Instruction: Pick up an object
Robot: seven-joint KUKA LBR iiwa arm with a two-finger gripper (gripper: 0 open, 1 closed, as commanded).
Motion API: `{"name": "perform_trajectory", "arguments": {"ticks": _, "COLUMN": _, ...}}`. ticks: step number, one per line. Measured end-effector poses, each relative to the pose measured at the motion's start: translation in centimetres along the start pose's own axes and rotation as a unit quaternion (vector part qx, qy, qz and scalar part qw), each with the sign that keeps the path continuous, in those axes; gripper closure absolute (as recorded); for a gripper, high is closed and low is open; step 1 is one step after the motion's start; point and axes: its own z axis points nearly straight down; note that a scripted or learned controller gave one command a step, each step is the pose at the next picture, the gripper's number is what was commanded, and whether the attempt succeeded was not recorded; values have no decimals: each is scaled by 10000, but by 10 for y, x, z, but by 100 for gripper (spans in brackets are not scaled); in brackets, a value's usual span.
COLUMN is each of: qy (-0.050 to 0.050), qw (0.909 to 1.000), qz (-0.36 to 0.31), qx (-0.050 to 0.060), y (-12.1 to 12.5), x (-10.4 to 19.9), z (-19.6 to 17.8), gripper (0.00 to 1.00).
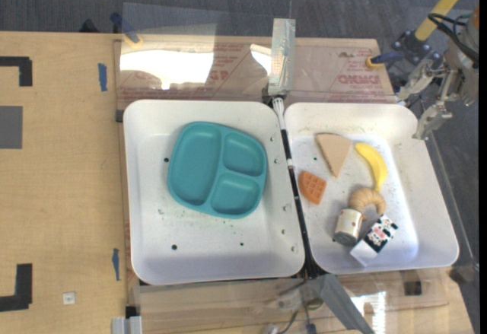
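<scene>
Banana [372, 163] in right bin [437, 195], long axis near-vertical, tip toward croissant [367, 198]; jaws' state cannot tell.

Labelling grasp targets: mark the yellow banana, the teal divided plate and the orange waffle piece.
yellow banana [372, 164], camera view, mid-curve.
teal divided plate [195, 167], camera view, large compartment.
orange waffle piece [311, 186], camera view, centre.

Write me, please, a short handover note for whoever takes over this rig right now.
Gripper: at the right bin's far right corner, above the rim, holding nothing that I can see.
Right bin: tan wedge, banana, orange waffle piece, croissant, small can, black-and-white box.
Left bin: teal divided plate.
Done: nothing picked yet.
Left: choose an object, descend, grasp, lift.
</scene>
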Motion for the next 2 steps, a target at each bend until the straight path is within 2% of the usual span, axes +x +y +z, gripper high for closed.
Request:
{"name": "perform_trajectory", "arguments": {"ticks": 1, "qy": 20, "qw": 9886, "qz": 1505, "qx": -4, "y": 24, "x": 30, "z": 161, "gripper": 0}}
{"name": "perform_trajectory", "arguments": {"ticks": 2, "qy": 72, "qw": 9610, "qz": 2763, "qx": 4, "y": 121, "x": -9, "z": 166, "gripper": 0}}
